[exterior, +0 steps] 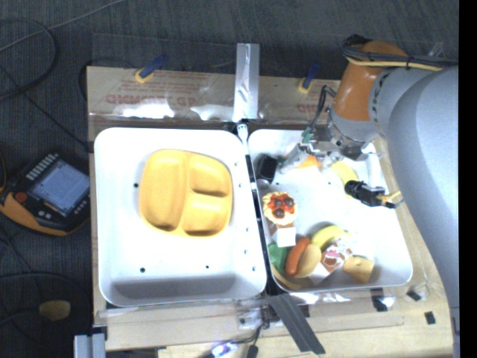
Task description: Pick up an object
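- Camera view, looking down at a slant: the grey arm [428, 148] comes in from the right, and its orange band [356, 92] sits above the far right corner of the right bin [328, 200].
- At the far end of that bin is the gripper [311, 149], low over the white floor. How wide it stands cannot be told from this angle, and nothing can be seen held in it.
- A pale yellow piece [343, 171] lies just beside the gripper, on its near right.
- A black object [264, 168] lies to the gripper's left, against the wall between the two bins.
- Nearer the camera along that wall lie a round orange toy with dark spots [279, 206], a white block [285, 237] and a green piece [276, 258], close together.
- An orange-red piece [298, 258], a banana [326, 235], a white-and-red piece [337, 256] and a tan piece [359, 268] crowd the bin's near end, well apart from the gripper.
- The left bin [119, 259] holds a yellow divided tray [185, 192] lying near its middle.
- Both bins rest on the surface [104, 95], and a handheld control unit [52, 192] lies off its left side.
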Controlling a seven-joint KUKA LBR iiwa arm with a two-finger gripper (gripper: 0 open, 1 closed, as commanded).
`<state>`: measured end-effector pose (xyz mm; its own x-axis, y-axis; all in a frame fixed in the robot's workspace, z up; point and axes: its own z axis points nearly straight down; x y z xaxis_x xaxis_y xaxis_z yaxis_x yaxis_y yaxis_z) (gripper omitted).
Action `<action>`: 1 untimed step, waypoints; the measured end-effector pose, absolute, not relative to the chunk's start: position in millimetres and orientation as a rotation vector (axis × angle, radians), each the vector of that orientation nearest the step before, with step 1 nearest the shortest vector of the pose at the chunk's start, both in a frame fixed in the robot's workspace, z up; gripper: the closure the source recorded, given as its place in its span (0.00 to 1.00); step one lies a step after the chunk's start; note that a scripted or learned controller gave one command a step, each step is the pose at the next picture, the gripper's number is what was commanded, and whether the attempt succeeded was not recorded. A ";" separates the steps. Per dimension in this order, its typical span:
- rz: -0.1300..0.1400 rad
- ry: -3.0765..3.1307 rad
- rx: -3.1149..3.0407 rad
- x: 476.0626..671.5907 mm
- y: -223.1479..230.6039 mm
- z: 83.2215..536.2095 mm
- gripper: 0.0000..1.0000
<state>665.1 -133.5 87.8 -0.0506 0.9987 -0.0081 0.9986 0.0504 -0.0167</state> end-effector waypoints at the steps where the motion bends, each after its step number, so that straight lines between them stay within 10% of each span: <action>1: 0.040 -2.263 -2.149 662.2 -131.7 92.2 1.00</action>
<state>662.2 -131.7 92.2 -0.0516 0.9987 -0.0024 0.9981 0.0515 -0.0329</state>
